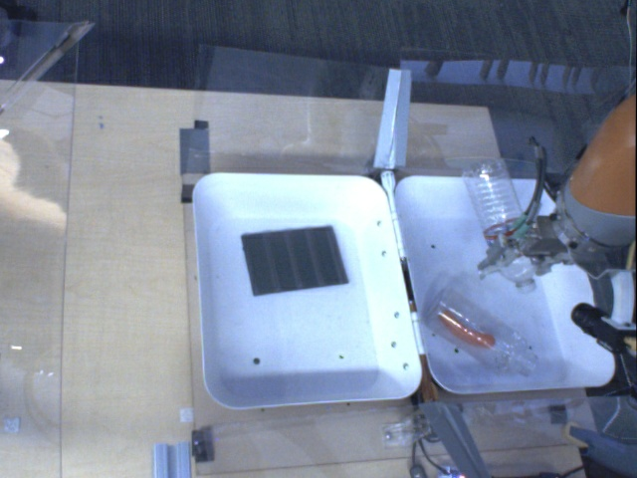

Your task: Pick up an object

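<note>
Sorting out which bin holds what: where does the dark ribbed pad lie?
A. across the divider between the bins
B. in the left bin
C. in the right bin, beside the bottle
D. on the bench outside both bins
B: the pad lies flat on the floor of the left bin, apart from the clear bottle in the right bin.

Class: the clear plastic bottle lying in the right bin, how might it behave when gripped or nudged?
The bottle looks thin, clear and empty: probably light and likely to dent when squeezed. It lies on its side, so a nudge may roll it. Its smooth wall could slip between the fingers.
</note>
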`<state>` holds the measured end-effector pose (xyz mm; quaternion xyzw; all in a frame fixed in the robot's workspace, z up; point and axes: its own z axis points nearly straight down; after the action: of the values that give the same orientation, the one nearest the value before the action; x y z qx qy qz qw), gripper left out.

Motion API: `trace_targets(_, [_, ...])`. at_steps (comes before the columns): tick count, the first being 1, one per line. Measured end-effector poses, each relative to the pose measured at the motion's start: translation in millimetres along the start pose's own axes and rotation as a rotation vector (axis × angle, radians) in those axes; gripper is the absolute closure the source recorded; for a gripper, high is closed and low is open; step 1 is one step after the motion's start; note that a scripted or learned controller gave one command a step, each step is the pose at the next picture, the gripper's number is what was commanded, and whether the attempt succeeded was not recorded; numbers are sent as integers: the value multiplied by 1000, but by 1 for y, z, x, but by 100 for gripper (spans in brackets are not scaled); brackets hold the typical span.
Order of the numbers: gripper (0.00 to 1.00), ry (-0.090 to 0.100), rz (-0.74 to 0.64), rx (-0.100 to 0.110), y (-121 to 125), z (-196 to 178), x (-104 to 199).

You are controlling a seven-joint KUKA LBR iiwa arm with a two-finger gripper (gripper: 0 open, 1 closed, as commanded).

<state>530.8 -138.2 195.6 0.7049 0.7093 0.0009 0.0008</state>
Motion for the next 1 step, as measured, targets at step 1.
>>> trace_targets(1, [0, -1, 57, 1, 76, 93, -67])
